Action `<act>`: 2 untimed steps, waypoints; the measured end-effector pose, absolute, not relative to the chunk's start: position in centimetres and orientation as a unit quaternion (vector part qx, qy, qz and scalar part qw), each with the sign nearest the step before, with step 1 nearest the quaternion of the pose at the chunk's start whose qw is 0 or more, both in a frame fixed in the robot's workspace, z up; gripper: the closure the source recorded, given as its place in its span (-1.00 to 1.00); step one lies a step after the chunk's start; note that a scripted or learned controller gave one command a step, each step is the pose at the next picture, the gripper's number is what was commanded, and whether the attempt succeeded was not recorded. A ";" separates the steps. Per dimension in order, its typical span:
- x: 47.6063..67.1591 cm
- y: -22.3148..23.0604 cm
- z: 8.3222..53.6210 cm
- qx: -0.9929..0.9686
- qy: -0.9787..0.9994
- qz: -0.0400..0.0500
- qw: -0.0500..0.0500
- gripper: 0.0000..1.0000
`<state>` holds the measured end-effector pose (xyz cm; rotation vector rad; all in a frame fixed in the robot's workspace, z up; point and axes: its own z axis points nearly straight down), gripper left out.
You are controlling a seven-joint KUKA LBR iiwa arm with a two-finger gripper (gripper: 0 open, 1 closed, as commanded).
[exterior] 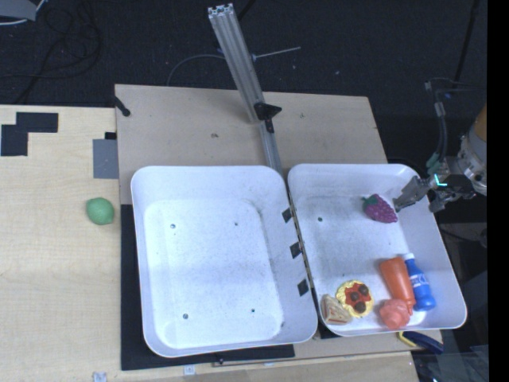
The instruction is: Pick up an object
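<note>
Currently: jaws at right bin's edge

Jaws sit over the right bin near its right rim, just beside the purple grape bunch. Can't tell whether they're open or closed; nothing visibly between them. Other toys cluster in the bin's near right corner. Green ball on tabletop, left.

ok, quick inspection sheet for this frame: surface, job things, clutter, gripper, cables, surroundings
Surface: wooden bench; left bin, right bin side by side.
Job things: all in right bin: purple grapes near far right; orange bottle, blue bottle, pink toy, pizza toy, sandwich wedge along near edge.
Clutter: green ball on bench, left of bins.
Gripper: gripper just right of grapes; hold not visible.
Cables: black cables on dark floor beyond.
Surroundings: aluminium rail slanting behind bins.
</note>
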<state>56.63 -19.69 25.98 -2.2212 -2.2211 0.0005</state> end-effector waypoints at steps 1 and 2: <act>56.6 -19.7 26.0 -0.707 -0.707 0.000 0.000 -1.00; 57.2 -19.6 19.9 -0.707 -0.707 0.002 0.002 -1.00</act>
